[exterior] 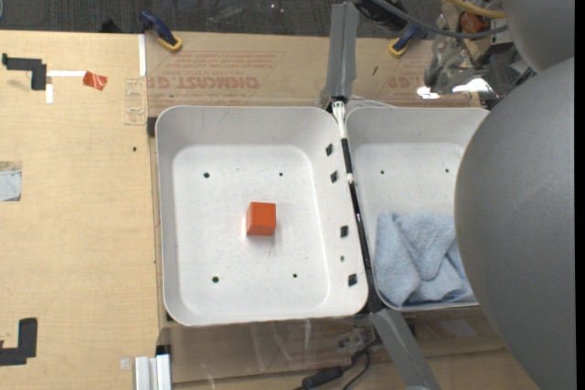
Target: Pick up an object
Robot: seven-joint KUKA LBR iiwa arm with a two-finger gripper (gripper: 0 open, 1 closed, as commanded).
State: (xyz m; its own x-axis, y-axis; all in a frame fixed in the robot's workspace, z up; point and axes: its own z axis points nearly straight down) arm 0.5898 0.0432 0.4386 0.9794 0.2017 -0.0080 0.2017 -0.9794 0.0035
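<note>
Nothing picked up yet, arm parked off to the right

Big grey arm (526, 224) fills the right of the frame, covering part of the right bin (402, 151) where a blue towel (420, 265) lies. The left bin (183, 288) has an orange block (261, 219) near its middle, untouched. Claw (448, 73) sits upper right (can't tell its state), so the whole pick looks left to do.

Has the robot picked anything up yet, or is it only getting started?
Only getting started. Nothing looks done: the orange block sits on the floor of the left bin, and the blue cloth lies crumpled in the right bin. Nothing is in hand; the gripper sits up past the far edge of the right bin, away from both. Still left: reach down, grab one thing, and lift it.
</note>
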